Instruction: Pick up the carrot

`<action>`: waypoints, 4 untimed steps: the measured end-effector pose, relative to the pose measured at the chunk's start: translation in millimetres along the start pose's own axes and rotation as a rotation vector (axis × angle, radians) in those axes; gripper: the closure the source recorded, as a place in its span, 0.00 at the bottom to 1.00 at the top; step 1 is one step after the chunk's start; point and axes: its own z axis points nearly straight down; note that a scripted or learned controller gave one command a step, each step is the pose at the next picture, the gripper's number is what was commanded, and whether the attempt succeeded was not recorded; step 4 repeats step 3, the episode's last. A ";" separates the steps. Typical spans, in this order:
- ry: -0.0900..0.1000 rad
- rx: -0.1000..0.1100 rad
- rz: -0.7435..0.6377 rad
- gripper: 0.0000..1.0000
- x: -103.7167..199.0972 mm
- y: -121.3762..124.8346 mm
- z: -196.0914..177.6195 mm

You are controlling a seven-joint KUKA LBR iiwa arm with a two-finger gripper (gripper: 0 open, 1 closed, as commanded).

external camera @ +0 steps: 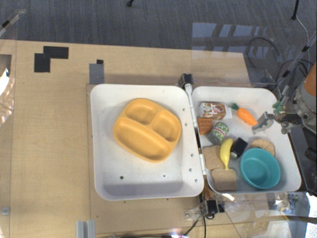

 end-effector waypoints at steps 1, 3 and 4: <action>0.004 0.013 -0.040 0.00 -49.7 68.3 142.4; 0.005 -0.009 0.187 1.00 -44.1 99.6 150.4; 0.005 -0.009 0.187 1.00 -44.1 99.6 150.4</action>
